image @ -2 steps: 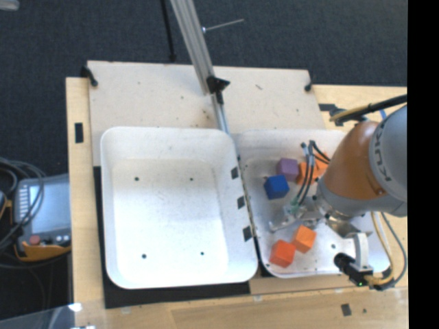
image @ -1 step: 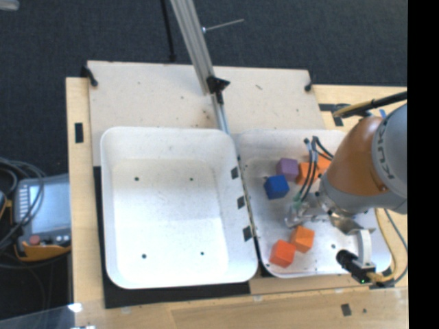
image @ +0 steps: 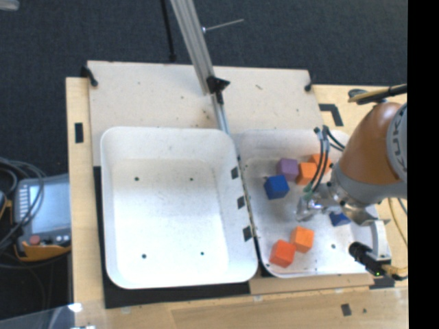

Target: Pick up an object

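Objects are lying in the right bin [image: 274, 149]: a blue cube [image: 276, 186], a purple cube [image: 289, 168], and three orange cubes [image: 282, 253] [image: 303, 238] [image: 308, 171]. The left bin [image: 171, 204] is sitting beside it. The arm [image: 374, 156] is reaching in, its gripper [image: 309, 208] hovering among them; its finger state is impossible to tell.

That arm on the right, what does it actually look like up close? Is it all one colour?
No. The arm is a rounded, bulky shape with a broad orange band above grey casing. Thin dark cables loop along its left side near the top. At its end sits the tool, a small cluster of silvery metal parts, too blurred to make out in detail.
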Robot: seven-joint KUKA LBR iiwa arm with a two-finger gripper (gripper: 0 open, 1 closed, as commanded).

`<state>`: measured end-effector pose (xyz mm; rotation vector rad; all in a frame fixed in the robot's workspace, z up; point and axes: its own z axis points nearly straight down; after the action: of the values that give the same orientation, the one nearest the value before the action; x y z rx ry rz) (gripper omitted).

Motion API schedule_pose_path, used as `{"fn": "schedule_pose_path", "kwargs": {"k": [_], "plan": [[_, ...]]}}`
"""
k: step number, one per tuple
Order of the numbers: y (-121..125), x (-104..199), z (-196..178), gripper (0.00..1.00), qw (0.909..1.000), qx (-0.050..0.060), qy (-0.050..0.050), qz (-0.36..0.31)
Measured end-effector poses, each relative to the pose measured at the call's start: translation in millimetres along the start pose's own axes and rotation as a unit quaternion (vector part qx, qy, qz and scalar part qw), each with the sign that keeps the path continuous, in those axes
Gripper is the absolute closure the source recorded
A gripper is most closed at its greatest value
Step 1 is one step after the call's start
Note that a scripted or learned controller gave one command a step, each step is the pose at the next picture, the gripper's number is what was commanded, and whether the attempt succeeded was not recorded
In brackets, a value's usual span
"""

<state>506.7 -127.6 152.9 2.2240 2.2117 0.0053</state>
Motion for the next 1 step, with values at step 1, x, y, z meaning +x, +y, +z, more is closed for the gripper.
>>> {"fn": "schedule_pose_path", "kwargs": {"k": [1], "plan": [[4.9,0.9,-64.0,1.0,1.0,-0.002,0.0,-0.005]]}}
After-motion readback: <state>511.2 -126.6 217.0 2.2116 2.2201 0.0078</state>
